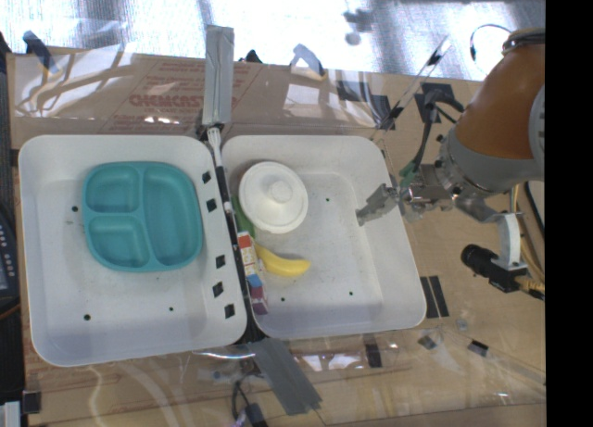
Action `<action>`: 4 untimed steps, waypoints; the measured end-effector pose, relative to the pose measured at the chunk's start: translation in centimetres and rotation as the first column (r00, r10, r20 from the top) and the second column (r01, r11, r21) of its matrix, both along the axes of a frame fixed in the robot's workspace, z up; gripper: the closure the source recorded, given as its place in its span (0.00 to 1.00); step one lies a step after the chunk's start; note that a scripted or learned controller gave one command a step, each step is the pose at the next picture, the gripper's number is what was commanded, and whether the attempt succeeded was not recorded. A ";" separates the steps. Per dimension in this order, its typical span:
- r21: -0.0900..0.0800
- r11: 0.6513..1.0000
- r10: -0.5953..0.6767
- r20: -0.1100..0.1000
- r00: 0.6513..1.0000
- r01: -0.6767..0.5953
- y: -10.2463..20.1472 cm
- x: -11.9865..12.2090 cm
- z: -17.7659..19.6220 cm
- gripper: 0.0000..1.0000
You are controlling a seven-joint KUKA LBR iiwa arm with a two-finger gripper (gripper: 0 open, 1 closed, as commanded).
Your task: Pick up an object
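The gripper [372, 207] hangs over the right bin's [371, 291] right edge; whether it is open I cannot tell. It carries nothing. Best target: the banana [283, 265], left of it, clear of the white lid [274, 196]. The markers [248, 258] beside the divider are half hidden.

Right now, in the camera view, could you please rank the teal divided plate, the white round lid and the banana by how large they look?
1. Teal divided plate, clearly largest, in the left bin.
2. White round lid, in the right bin.
3. Banana, smallest, just below the lid.
All three lie at a similar depth, so the order seems reliable.
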State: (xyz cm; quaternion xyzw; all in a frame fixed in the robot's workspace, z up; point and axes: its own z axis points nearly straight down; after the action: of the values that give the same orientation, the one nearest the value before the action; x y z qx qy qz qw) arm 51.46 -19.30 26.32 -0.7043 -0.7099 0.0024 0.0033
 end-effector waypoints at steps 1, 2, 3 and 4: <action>0.000 0.997 0.074 -0.002 0.997 -0.074 7.6 4.9 -6.2 0.00; 0.004 0.947 0.322 0.000 0.947 -0.322 8.4 0.4 -13.3 0.00; 0.003 0.947 0.322 0.000 0.947 -0.322 8.4 0.4 -13.3 0.00; 0.006 0.945 0.327 -0.005 0.945 -0.327 8.4 0.4 -12.6 1.00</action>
State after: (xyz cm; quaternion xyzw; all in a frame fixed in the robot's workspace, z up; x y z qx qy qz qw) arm 51.89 -10.89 13.74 -0.5770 -0.8167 0.0031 0.0066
